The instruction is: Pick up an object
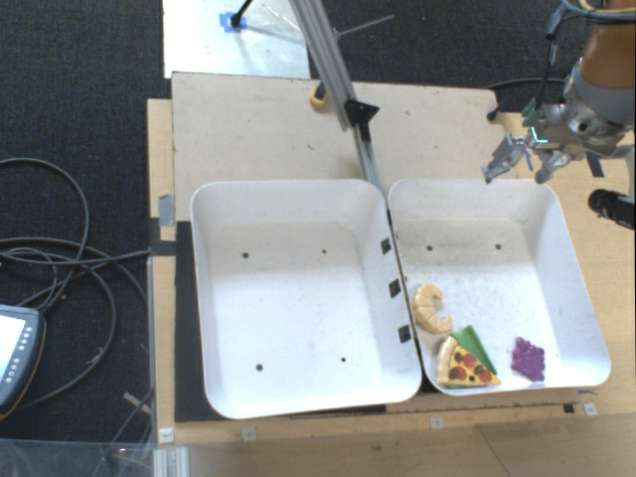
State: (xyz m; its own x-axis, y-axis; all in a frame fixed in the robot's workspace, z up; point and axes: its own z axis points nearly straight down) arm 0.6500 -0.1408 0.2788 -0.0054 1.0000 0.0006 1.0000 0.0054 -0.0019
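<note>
In the right bin [556,229], near its front, lie three toy foods: a tan croissant [431,308] by the divider, a pizza slice [465,362] with a green edge, and a purple grape bunch [528,359] toward the right. My gripper [522,161] hangs at the upper right, above the right bin's far rim, well away from the toys. Its two fingers are spread apart with nothing between them.
The left bin [214,266] sits beside the right one, sharing a divider with black tabs. A slanted metal pole [328,48] crosses the bench from the top toward the bins' junction. Cables and a tablet [15,351] lie on the floor at left.
</note>
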